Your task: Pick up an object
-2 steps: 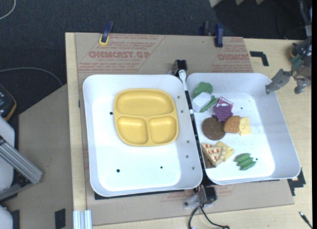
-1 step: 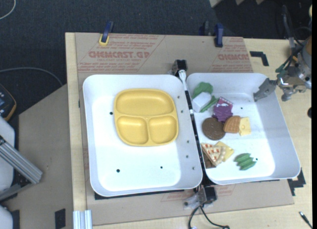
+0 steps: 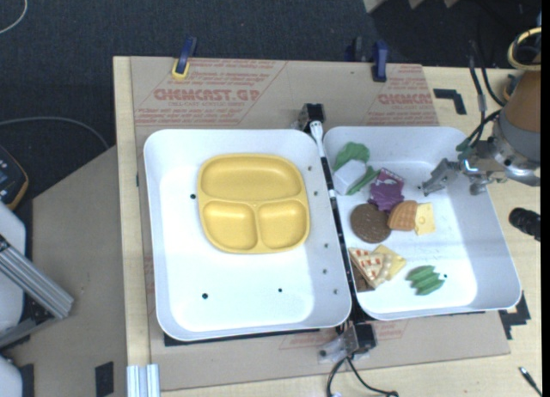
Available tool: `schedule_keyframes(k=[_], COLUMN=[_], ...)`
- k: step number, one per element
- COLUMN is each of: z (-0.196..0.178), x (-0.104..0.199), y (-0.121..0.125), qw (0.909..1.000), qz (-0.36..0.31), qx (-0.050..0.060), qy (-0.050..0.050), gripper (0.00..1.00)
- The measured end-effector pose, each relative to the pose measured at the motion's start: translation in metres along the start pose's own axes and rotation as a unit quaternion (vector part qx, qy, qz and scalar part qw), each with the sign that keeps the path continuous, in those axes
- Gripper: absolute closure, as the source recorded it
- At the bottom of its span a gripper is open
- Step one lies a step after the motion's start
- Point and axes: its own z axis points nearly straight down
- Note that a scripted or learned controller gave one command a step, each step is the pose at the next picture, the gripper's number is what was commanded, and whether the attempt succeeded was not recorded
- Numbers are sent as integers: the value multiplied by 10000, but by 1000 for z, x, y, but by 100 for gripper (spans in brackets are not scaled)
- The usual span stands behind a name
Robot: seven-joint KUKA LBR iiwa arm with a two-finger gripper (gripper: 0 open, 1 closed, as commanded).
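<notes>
The right bin [image 3: 490,241] holds several toy foods: a green leafy piece [image 3: 351,155], a white piece [image 3: 352,180], a purple piece [image 3: 388,190], a brown round cookie [image 3: 370,223], an orange-brown piece [image 3: 402,216], a yellow cheese slice [image 3: 425,220], a pizza-like wedge [image 3: 371,265] and a green pea pod [image 3: 424,279]. My gripper [image 3: 452,185] hangs over the upper right part of this bin, above and right of the cheese slice. Its fingers are spread, open, with nothing between them.
The left bin [image 3: 172,241] carries a yellow three-compartment plate [image 3: 253,200]. A black divider strip [image 3: 328,206] runs between the two bins. Clamps sit at the bench's far edge [image 3: 182,62]. Cables trail at the upper right.
</notes>
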Motion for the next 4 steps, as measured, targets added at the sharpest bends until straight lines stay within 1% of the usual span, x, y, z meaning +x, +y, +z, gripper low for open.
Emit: schedule_keyframes(k=[1,2,3,4], z=[43,74,61,-3], x=[3,4,3,-2], y=[-4,-4,-3,0], qw=[10000,10000,10000,10000], qz=[1,-1,0,1], qx=[-11,-8,-34,-69], qy=[-3,-2,-12,-31], gripper=[0,0,100,100])
